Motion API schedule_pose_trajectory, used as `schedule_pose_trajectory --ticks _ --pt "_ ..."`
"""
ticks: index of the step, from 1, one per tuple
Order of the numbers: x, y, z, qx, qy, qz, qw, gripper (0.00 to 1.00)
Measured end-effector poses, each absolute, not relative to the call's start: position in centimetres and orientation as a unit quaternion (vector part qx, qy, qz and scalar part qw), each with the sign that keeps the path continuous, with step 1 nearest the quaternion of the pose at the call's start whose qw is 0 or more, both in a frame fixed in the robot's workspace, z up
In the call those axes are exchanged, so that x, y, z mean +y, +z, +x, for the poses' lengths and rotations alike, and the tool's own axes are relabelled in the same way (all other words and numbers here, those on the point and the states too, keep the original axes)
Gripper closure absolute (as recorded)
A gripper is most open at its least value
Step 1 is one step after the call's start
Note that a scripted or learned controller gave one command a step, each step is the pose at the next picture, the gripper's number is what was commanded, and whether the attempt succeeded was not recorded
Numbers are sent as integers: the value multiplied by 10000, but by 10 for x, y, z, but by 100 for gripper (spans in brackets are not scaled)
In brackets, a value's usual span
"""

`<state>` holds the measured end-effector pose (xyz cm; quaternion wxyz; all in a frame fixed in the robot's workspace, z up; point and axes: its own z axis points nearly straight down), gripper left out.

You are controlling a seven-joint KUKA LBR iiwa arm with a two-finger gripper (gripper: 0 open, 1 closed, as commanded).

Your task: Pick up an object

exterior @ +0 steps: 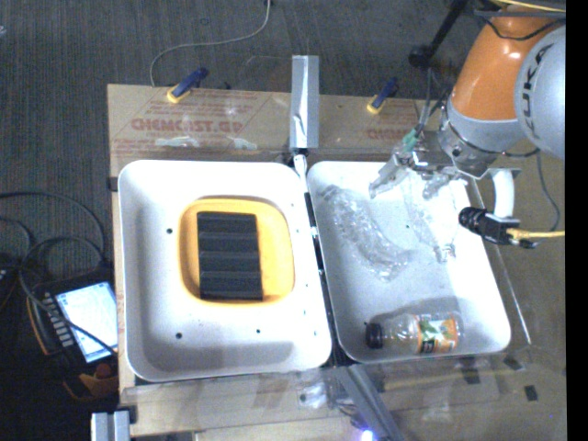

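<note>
White bins [138,274]: 2; 1 bottle [413,332]

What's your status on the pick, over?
Gripper over the right bin, far end, nothing held. Bottle lying at the near wall, clear plastic piece mid-bin, both untouched. Yellow-and-black object in the left bin. Nothing blocking.

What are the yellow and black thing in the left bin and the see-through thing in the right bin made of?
The yellow-and-black object looks like a matte sponge or foam pad: a soft yellow rim around a dark ribbed centre, though hard plastic is possible. The clear piece looks like thin glossy plastic packaging, crinkled and glinting, with the white right bin showing through.
</note>
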<state>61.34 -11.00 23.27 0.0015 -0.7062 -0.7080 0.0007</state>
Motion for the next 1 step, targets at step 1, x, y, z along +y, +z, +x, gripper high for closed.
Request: schedule_pose_trajectory --ticks 1 --pt "-143 200 588 -6714 2 -7411 19 0"
